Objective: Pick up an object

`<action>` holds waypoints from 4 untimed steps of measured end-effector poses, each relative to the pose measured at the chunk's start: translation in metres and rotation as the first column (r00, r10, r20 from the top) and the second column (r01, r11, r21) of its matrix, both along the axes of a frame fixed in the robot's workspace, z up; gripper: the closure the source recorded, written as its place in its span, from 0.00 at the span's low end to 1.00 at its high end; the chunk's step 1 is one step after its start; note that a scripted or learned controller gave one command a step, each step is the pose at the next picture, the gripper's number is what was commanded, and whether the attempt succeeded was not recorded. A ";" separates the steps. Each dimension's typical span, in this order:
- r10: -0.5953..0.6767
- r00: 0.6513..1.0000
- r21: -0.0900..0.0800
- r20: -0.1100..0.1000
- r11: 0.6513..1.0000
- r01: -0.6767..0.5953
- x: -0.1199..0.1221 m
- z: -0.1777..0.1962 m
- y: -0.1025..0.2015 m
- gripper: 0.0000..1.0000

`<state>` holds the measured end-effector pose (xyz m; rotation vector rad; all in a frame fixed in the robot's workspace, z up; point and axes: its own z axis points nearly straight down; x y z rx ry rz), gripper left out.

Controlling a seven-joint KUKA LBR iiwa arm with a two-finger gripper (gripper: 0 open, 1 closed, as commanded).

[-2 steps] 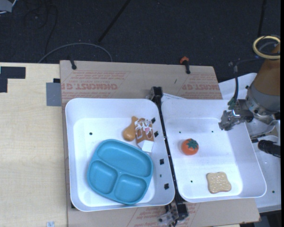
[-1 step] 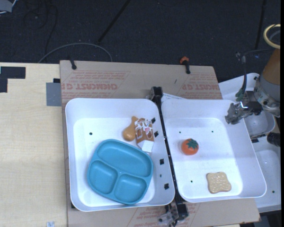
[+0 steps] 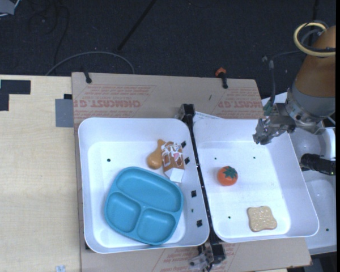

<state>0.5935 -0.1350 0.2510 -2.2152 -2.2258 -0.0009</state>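
On the desk (image 3: 28,169), the left bin (image 3: 93,146) held a blue divided plate (image 3: 143,205) with a brown toy drumstick (image 3: 154,157) and a gingerbread-house toy (image 3: 173,155) just behind it. The right bin (image 3: 294,174) held a toast slice (image 3: 262,218) near its front and, smaller, a tomato (image 3: 227,175) at mid-floor. The jaws (image 3: 264,134) hung over that bin's back right corner, well apart from both; open or closed, I cannot tell.

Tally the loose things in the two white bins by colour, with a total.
Blue: 1, the blue plastic divided tray
Brown: 2, the brown-and-white gingerbread-house toy and the tan drumstick-shaped toy
Red-orange: 1, the round tomato toy
Beige: 1, the toast-slice toy
Total: 5
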 end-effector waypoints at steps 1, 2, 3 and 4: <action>0.001 1.000 0.001 -0.002 1.000 -0.001 0.001 0.004 0.057 1.00; 0.001 1.000 0.000 -0.002 1.000 -0.001 0.009 0.003 0.118 1.00; 0.000 1.000 0.000 -0.002 1.000 0.000 0.014 0.006 0.169 1.00; 0.001 1.000 0.000 -0.002 1.000 -0.001 0.022 0.003 0.227 1.00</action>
